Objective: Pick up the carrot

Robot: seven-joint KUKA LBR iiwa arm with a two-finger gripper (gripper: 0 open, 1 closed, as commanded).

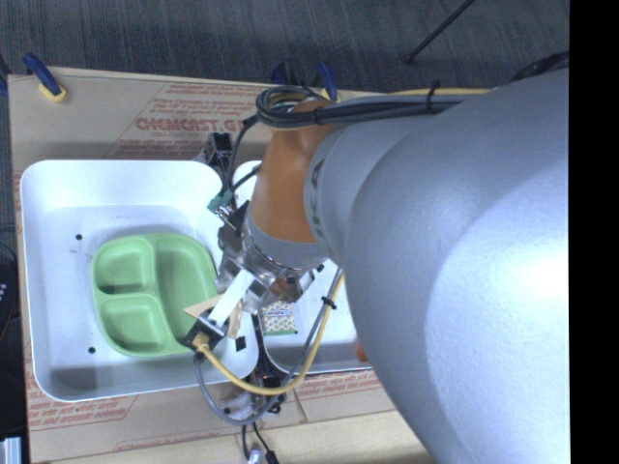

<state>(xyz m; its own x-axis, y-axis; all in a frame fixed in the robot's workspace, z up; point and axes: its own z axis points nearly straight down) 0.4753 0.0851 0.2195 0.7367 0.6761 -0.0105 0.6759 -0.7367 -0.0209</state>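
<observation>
My gripper [242, 303] hangs low over the wall between the two bins, right beside the right rim of a green divided plate [150, 293]. The arm's grey bulk and orange band cover most of the right bin [334, 341]. A small orange sliver [361, 353] peeks out at the arm's lower edge in the right bin; it may be the carrot, but too little shows to be sure. Nothing can be seen between the gripper's tips.
The green plate lies in the left bin [58, 211], with bare white floor around it. A small white packet with green print [279, 319] lies just under the wrist in the right bin. Cardboard [145, 114] lines the bench behind the bins.
</observation>
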